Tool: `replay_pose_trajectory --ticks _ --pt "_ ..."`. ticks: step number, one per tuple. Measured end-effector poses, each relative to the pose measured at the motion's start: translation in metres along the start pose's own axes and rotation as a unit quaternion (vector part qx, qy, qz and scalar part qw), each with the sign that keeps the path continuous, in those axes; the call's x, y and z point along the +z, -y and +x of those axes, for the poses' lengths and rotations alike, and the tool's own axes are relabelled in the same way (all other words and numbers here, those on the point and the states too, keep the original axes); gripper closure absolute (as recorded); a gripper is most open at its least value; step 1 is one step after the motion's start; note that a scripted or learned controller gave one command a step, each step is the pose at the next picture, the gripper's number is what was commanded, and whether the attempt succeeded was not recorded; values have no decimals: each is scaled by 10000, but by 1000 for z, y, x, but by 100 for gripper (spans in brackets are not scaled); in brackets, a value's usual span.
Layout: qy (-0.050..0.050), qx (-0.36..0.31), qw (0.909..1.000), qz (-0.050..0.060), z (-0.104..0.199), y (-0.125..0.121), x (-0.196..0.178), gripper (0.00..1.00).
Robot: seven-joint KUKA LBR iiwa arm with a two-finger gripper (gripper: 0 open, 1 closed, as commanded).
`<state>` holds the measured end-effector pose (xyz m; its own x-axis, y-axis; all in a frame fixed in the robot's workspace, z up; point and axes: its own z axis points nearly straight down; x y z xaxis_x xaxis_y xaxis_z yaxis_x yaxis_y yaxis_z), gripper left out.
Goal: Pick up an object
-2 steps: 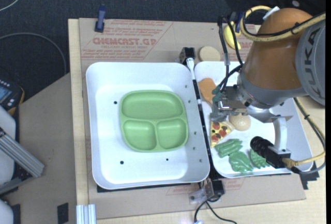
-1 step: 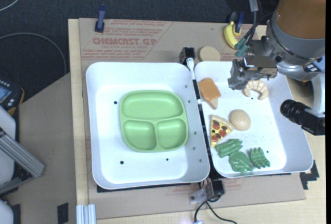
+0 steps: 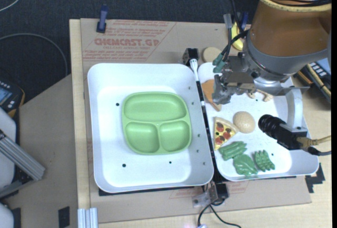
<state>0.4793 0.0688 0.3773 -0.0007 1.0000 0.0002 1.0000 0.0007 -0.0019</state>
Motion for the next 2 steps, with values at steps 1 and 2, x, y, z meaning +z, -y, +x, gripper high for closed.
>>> replay_pose_trajectory --ticks 1,2 --pt "0 11 10000 5 -55 0 46 100" --pt "-3 2 10000 3 -17 0 81 100"
